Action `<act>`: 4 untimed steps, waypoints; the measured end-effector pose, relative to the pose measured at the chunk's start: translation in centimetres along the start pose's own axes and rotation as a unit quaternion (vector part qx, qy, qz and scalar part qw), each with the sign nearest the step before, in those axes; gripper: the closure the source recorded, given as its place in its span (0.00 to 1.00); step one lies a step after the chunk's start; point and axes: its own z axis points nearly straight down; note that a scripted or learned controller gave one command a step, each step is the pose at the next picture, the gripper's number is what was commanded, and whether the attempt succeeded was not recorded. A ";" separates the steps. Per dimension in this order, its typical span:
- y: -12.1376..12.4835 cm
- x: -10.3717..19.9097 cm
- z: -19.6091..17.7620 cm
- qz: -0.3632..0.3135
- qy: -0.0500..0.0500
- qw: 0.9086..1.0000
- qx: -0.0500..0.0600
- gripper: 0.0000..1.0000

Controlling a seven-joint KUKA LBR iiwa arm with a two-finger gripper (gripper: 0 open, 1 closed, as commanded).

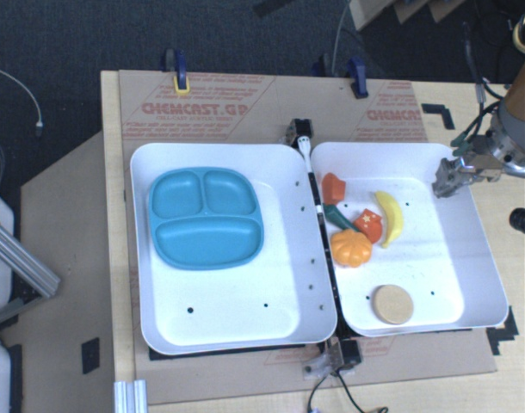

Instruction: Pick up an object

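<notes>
Beside the right bin [469, 256], at its far right rim, the gripper [446, 179] is hovering with nothing visibly held; how far it is parted I cannot tell. No pick is done yet, I judge. Left of it are lying a curved yellow banana [390, 215], a round tan disc [392, 304], an orange pepper [351, 248].

2 white bins [219, 334], 1 blue tray [206, 218], approx. 6 toy foods [366, 226], 2 blue clamps [178, 63]
</notes>
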 end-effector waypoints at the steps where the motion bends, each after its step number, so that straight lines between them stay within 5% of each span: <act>1: -0.4 4.6 0.7 0.000 0.000 1.000 0.001 1.00; 4: -0.4 19.3 1.4 0.000 0.000 1.000 0.001 1.00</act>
